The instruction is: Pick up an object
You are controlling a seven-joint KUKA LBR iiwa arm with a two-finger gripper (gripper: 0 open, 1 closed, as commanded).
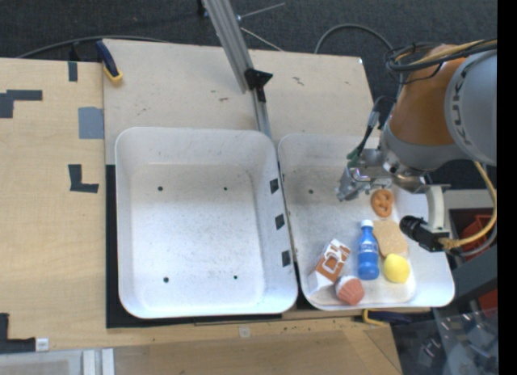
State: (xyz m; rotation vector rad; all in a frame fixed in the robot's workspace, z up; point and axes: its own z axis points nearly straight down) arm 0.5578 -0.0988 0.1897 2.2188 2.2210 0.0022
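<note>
My gripper (349,186) hangs over the right bin (311,163), above its bare middle floor. Just to its right lies a small orange-brown piece (382,200), close to the wrist. Further toward the front of that bin several objects crowd together: a blue bottle (368,250) with a white cap, a tan block (392,236), a yellow lemon-like fruit (396,268), an orange and white carton (332,261) and a red round piece (350,290). I see nothing held in the gripper.
The left bin (129,204) sits beside the right one, with a shared rim between them. A slanted metal rod (230,34) crosses the bench at the back. A yellow and blue clamp (109,62) lies at the back left. Cables run along the arm at the right.
</note>
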